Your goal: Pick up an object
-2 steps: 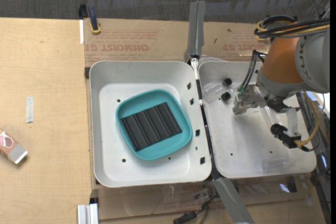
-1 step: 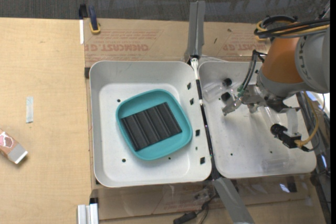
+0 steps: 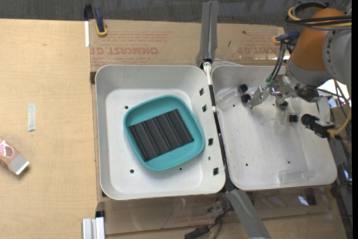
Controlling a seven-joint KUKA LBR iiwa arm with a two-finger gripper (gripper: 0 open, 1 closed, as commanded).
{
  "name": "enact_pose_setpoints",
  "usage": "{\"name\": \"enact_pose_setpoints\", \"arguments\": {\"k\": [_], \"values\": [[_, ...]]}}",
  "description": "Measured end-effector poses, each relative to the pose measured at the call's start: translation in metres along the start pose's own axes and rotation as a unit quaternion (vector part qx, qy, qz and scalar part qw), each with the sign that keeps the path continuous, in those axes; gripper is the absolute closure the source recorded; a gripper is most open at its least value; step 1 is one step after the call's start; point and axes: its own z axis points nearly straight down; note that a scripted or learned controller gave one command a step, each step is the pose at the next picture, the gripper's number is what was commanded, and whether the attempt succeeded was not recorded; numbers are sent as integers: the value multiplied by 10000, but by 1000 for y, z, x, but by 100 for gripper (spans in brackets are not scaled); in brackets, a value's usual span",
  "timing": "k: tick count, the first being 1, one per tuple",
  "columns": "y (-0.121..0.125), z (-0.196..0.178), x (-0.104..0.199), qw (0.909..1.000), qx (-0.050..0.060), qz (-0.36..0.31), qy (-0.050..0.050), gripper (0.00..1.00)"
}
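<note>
Claw (image 3: 263, 95) low over the right bin (image 3: 291, 168), in its far half, hung from the grey arm (image 3: 321, 47) with the orange band. Can't tell how it is set; nothing visible in its grip.

Only pickable thing: teal tray (image 3: 164, 132) with a dark ribbed insert (image 3: 161, 132), lying flat and turned at an angle in the middle of the left bin (image 3: 109, 137). Claw is well apart from the tray, across the divider (image 3: 214, 115) between the two bins.

On the table (image 3: 45, 92), left of the left bin: a small pale strip (image 3: 31, 117) and a pink-and-white packet (image 3: 12, 157) near the edge. Both outside the bins.

Judgement on risks:
- Closing where it hangs would likely catch nothing, as the floor beneath it looks bare.
- Crossing to the tray at this height could clip the divider or the bin rims.
- Tray is wide, shallow and smooth-rimmed; a pinch on the rim may slip or tip it, and the insert looks loose enough to slide out.
</note>
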Motion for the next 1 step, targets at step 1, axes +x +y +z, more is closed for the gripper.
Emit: {"name": "enact_pose_setpoints", "arguments": {"k": [1], "values": [[-67,0,-13,10000,4,49,6,0]]}}
